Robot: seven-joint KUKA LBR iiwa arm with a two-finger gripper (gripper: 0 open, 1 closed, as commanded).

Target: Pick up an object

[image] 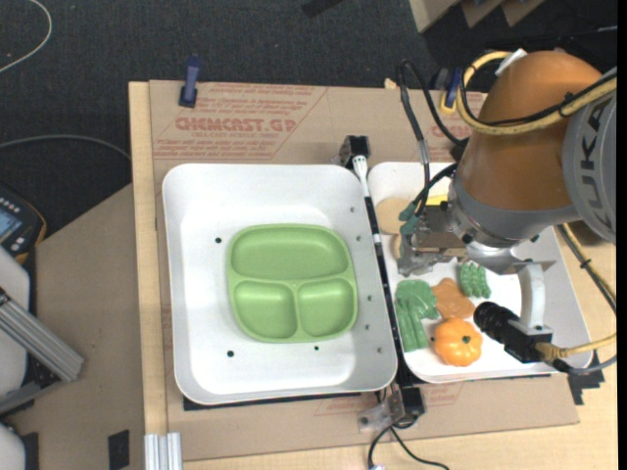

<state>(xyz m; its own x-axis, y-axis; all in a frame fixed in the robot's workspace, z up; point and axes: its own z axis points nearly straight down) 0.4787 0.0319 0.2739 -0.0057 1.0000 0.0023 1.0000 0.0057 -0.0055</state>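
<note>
Toys (438,311) crowd the right bin (392,179) beneath the pincer (423,250).

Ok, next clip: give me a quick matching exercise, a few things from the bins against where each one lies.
Things:
1. green divided plate
2. orange toy pumpkin
3. gripper
4. blue clip

Places:
A. near front of right bin
B. middle of left bin
C. far edge of the cardboard
D. over the right bin, by the bins' shared wall

Pairs: 1-B, 2-A, 3-D, 4-C
</note>
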